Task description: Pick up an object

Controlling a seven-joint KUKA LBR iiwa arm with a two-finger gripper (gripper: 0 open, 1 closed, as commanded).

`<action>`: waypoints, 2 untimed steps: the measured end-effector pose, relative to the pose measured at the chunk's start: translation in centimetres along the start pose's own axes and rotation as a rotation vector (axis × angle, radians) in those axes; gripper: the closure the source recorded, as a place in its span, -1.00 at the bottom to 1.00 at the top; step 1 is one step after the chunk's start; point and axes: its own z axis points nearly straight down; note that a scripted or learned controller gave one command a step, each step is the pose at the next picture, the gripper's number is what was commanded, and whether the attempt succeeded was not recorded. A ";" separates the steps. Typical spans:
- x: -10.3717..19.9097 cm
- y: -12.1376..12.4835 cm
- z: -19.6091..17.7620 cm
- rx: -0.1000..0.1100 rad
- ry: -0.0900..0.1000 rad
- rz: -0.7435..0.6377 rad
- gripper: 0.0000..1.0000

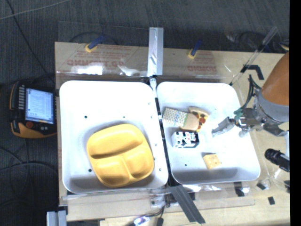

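The right bin (235, 102) holds several small objects: a patterned flat packet (173, 115), a toy pizza slice with red spots (195, 118), a black-and-white printed piece (186, 139) and a small tan cracker-like square (212, 161). My gripper (223, 126) hangs over the right side of this bin, to the right of the pizza slice and apart from every object. Nothing sits between its tips. The left bin (75, 102) carries a yellow divided tray (121, 153).
The grey arm with its orange band (277, 86) comes in from the right over the bench. A divider ridge (159, 126) separates the two bins. A handheld screen device (35, 109) lies off the bench to the left. Blue clips (95, 43) hold the back board.
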 end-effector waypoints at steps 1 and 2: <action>3.6 2.3 7.1 0.000 0.000 -0.199 -1.00; -2.9 6.5 9.4 -0.001 -0.002 -0.354 -1.00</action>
